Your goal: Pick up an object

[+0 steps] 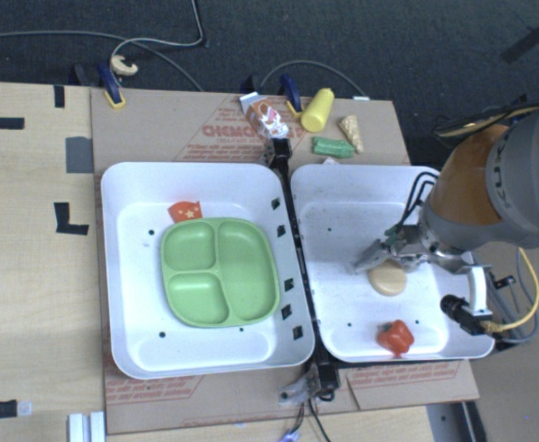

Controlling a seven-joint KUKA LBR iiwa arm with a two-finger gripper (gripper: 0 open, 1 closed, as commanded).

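The arm comes in from the right and its gripper [384,258] is low inside the right bin [343,187], w/ the orange band and grey body behind it to the right. The tips are dark and small from here, so I cannot tell if the tool is released or clenched. Just beside the tool, a bit below and right of it, lies a pale round object [388,280], maybe touching the tool, but I cannot say if it is grasped. Further below the tool, near the front wall of same bin, sits a red object [396,337], well apart from the tool. To the left of the tool, in the left bin [126,247], lies a green divided plate [219,272] w/ 3 compartments, and a small orange-red piece [184,211] at its upper left corner
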